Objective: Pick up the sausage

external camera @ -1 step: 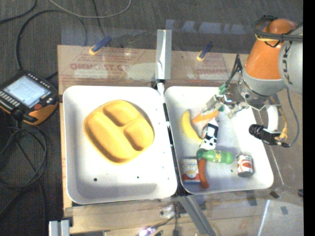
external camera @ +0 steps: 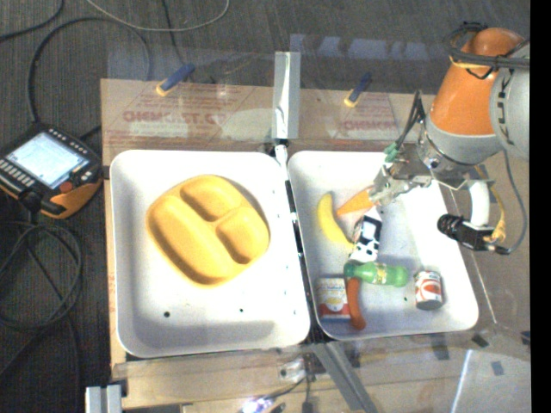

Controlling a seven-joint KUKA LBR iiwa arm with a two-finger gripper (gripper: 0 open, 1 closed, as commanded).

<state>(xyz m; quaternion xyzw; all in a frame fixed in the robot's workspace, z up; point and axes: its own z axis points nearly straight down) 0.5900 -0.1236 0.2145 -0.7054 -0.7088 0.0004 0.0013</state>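
Note:
The sausage [external camera: 355, 305] is a short red-orange link lying lengthwise near the front wall of the right bin [external camera: 452, 317]. Its far end runs under the green bottle [external camera: 377, 274]. My gripper [external camera: 389, 185] hangs over the back half of the same bin, well behind the sausage. Its tip is right at the thick end of an orange carrot [external camera: 355, 202]. I cannot make out whether it touches the carrot.
The right bin also holds a banana [external camera: 330, 220], a black-and-white carton [external camera: 368, 237], a small tub [external camera: 331, 297] beside the sausage and a red-and-white can [external camera: 428, 288]. A yellow divided plate [external camera: 207, 227] lies in the left bin [external camera: 138, 317]. A pendant [external camera: 47, 169] sits on the floor at left.

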